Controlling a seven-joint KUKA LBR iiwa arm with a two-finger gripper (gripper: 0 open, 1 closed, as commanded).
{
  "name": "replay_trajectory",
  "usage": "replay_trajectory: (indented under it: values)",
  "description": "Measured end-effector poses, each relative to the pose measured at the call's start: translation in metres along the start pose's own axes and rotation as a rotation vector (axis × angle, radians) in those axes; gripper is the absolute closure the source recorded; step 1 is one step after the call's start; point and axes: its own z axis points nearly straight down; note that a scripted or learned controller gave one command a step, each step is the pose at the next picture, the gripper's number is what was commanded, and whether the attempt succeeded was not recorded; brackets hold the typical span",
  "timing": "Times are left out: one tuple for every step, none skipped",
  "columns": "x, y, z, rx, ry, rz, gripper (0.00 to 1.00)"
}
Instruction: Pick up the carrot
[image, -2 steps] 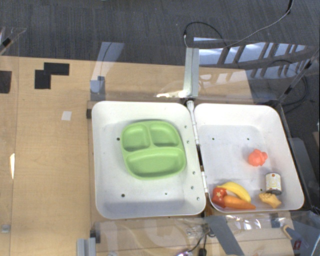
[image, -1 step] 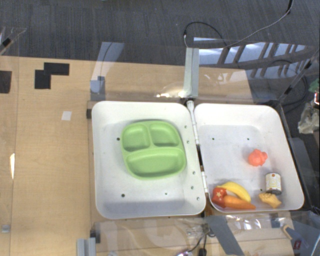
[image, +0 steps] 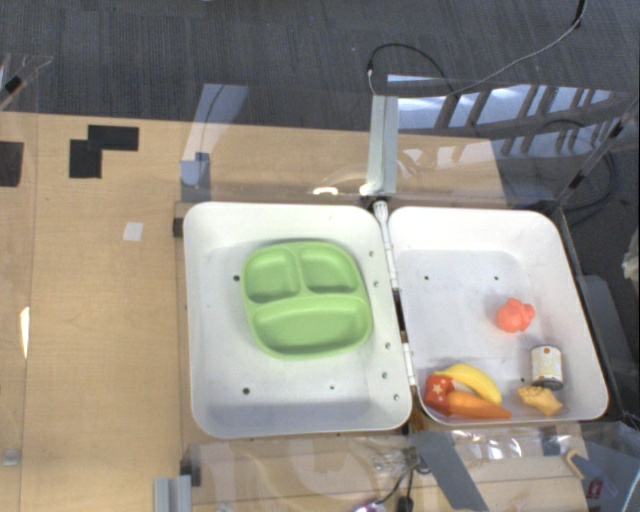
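Lying closest to the viewer, the long orange carrot rested along the near wall of the right-hand shallow white bin, in its near-left corner. A small red pepper-like piece touched the carrot's left end, and a curved yellow plastic banana lay just behind the carrot, touching it. Farther right along the same near wall sat a lumpy yellow-brown piece, with a small pale cylinder with a dark band just behind it. A rounded orange-pink toy stood apart, nearer the bin's middle. The left-hand shallow white bin held a light green plastic tray with three compartments. Whether the pincer was released or clenched could not be told.
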Motion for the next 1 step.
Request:
replay_trajectory:
  values:
    - [0.0069,0.0020,0.0924,0.004,-0.001,0.396,1.00]
